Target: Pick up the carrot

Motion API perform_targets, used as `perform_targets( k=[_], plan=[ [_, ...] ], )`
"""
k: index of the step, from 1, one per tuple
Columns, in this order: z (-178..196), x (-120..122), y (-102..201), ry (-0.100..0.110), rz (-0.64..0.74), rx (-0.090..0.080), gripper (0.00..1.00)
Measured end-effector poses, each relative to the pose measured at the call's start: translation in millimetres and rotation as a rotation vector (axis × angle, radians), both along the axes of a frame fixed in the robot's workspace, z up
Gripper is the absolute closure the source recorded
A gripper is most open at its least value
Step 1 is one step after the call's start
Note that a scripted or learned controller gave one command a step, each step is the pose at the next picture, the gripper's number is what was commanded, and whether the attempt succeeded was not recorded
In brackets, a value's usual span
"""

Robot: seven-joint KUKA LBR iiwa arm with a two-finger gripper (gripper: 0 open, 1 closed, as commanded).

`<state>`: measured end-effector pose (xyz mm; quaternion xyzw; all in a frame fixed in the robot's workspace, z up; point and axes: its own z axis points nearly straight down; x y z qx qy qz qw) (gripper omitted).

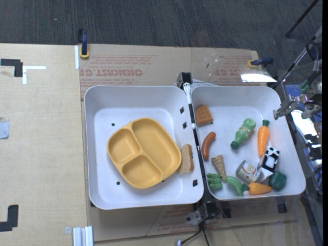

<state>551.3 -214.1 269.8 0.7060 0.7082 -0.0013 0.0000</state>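
carrot lay loose and untouched at the right of the frame, in the right bin, beside a green bottle. gripper waited at the far right edge, claw state impossible to tell.

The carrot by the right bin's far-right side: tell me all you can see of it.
The orange toy carrot with a green stem tip looks like smooth plastic. It lies flat on the right white bin's floor, stem toward the bin's far wall, point toward the black-and-white cow-patterned toy, which it seems to touch. The green toy bottle lies to its left, apart.
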Motion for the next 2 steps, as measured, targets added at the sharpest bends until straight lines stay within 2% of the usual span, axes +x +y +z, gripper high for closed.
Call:
perform_targets(
  k=[1,2],
  plan=[
    [-171,19,-3,0.004,0.156,0.012,0.00],
    [-161,21,-4,-0.001,0.152,0.007,1.00]
  ],
)
